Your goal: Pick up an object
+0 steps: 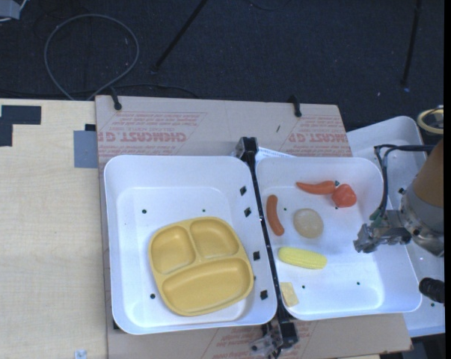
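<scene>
The right bin [360, 290] holds several toy foods: an orange carrot [315, 187], a red pepper-like piece [345, 196], a brown sausage [274, 215], a beige round piece [308, 223], a yellow corn cob [302, 258] and a small yellow block [289, 294]. My gripper [367, 240] hangs low over the right side of this bin, to the right of the beige piece and the corn and below the red piece. Nothing is seen held in it.
The left bin [128, 200] holds a yellow three-compartment plate [201, 266]. A black divider [256, 230] runs between the bins. The arm [427, 200] comes in over the right bin's right rim. Cardboard lies under both bins.
</scene>
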Controlling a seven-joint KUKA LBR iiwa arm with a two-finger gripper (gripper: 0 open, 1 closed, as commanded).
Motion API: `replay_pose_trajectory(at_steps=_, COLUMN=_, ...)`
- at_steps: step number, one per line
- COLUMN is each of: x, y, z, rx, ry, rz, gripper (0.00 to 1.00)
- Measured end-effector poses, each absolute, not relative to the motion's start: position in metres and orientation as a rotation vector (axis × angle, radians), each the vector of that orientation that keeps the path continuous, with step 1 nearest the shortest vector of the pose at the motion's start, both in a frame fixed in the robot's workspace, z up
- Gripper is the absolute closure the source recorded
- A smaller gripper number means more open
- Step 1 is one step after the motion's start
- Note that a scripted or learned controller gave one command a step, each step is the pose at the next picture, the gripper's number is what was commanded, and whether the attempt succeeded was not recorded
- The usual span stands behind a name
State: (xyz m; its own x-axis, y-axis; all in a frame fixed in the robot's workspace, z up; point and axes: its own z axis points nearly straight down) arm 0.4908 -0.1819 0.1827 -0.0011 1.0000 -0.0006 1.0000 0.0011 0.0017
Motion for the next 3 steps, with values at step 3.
replay_pose_trajectory(at_steps=3, x=0.513, y=-0.076, z=0.236, rx=2.216, ry=2.231, rz=0.001, gripper=1.0)
